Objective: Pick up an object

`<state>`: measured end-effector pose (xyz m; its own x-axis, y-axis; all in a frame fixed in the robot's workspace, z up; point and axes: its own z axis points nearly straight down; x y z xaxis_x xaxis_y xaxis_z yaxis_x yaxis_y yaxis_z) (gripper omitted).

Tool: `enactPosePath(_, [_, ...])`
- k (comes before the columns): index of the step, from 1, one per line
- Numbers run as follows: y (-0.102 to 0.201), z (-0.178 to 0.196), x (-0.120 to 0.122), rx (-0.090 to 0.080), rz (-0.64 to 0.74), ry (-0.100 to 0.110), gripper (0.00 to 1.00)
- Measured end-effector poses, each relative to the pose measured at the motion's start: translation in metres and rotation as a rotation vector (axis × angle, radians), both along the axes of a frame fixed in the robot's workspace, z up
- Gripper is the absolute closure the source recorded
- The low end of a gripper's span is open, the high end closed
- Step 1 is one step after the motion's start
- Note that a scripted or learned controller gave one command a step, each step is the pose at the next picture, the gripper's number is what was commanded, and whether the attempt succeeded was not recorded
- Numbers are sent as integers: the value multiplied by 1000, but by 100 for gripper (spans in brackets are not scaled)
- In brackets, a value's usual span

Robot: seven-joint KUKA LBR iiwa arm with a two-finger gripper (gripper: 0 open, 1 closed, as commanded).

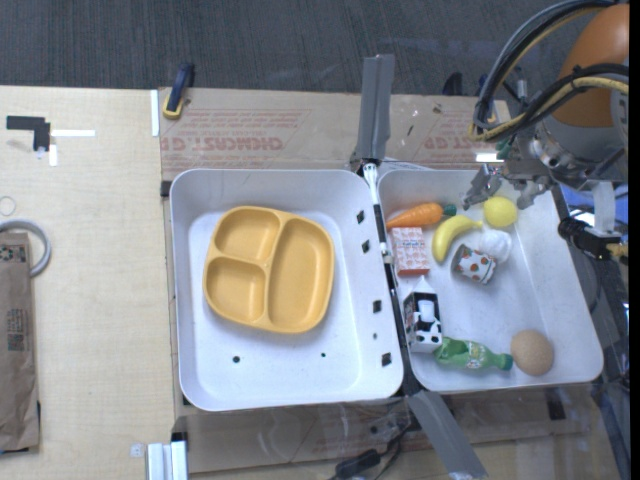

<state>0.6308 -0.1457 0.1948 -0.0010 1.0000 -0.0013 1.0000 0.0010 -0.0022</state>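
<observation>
While the left bin [190,298] carries a yellow divided plate [268,268] near its centre, the right bin [575,298] holds a banana [452,236], carrot [415,214] and lemon [500,211] toward its far edge, with a green bottle [472,356] and brown egg [532,352] along its near edge. Gripper [497,183] hangs at the right bin's far edge, just above the lemon, fingers spread and pinching nothing.

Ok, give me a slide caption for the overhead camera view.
Gripper poised above a lemon in the cluttered right bin; yellow tray in the left.
</observation>
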Motion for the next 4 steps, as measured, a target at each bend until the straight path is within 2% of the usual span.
enactPosePath(1, [19,-89,-27,0,-38,-1,0])
enactPosePath(2, [36,-2,-16,-1,-64,-2,0])
enactPosePath(3, [-35,-66,18,-1,-17,-2,0])
enactPosePath(4, [-16,-79,28,-1,66,-2,0])
